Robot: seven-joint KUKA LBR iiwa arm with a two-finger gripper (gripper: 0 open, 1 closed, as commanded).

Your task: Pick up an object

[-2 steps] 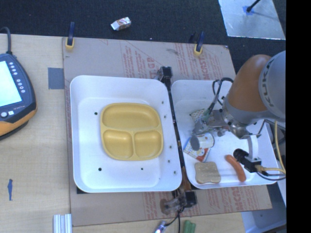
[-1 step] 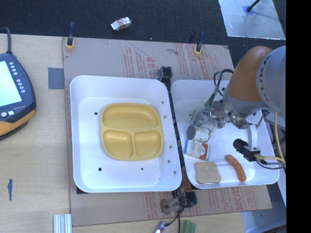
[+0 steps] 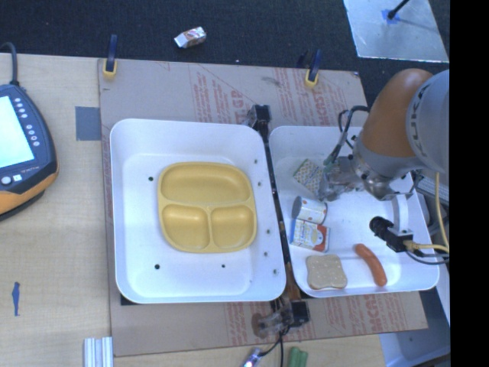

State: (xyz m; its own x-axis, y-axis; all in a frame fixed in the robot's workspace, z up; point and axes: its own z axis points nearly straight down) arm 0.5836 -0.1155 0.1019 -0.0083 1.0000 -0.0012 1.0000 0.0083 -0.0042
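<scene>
My gripper [image 3: 333, 185] hangs low in the right bin [image 3: 412, 285], at its middle left. Just left of it, touching or nearly so, lies a small green-and-white patterned packet [image 3: 307, 175]. A red-and-white carton [image 3: 310, 225] lies right below the gripper. A slice of toast [image 3: 326, 272] rests at the bin's front edge, and an orange-red sausage [image 3: 370, 264] lies to its right. Nothing shows clearly between the gripper's tips.
The left bin [image 3: 130, 205] holds a yellow three-part plate [image 3: 206, 205]. A ridge [image 3: 273, 205] divides the two bins. A handheld pendant [image 3: 19, 147] lies at the far left of the bench. The arm's orange band [image 3: 393, 117] stands over the right bin's back right.
</scene>
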